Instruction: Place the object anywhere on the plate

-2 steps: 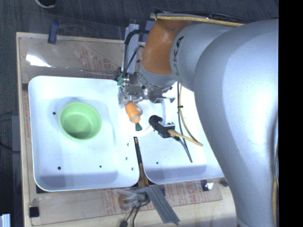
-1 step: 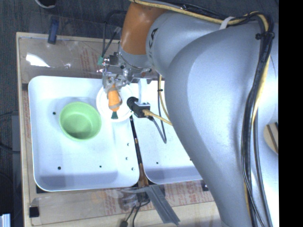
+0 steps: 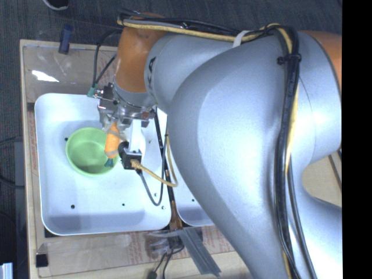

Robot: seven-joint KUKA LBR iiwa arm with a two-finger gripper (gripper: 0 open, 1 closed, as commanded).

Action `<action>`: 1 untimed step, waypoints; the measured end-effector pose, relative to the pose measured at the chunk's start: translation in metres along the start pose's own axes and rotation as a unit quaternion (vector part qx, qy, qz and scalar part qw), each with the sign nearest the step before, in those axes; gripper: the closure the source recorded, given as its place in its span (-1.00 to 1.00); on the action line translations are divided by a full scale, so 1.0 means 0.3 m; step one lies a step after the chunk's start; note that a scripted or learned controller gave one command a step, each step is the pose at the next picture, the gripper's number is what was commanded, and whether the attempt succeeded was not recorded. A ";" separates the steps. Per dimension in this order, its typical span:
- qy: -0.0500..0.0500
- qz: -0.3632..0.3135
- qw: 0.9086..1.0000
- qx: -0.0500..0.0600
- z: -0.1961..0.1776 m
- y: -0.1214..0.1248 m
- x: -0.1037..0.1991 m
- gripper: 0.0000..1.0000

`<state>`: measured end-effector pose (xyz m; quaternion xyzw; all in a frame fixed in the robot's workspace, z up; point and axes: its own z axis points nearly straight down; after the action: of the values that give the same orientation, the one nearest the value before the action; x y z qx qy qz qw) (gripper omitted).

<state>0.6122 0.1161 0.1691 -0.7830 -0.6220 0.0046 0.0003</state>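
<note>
In left white plastic bin [image 3: 87, 214]: small orange carrot-like object [image 3: 111, 144] over right rim of round green plate [image 3: 87, 151], seemingly pinched in jaws of gripper [image 3: 114, 133]. Placing step; next, spread and lift clear.

Even, fairly bright overhead light. White bin [image 3: 87, 214] near blown out, soft shadows along its inner walls. Broad soft sheen on grey arm [image 3: 244, 132]. Glare patch on clear sheet at counter's [image 3: 87, 251] top-left corner. Overall slightly soft; arm's near bulk blurriest. Dark floor underexposed.
</note>
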 end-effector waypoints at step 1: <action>0.000 -0.112 0.994 -0.002 0.026 0.003 0.100 1.00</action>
<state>0.6199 0.1452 0.1610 -0.7081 -0.7061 0.0035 -0.0006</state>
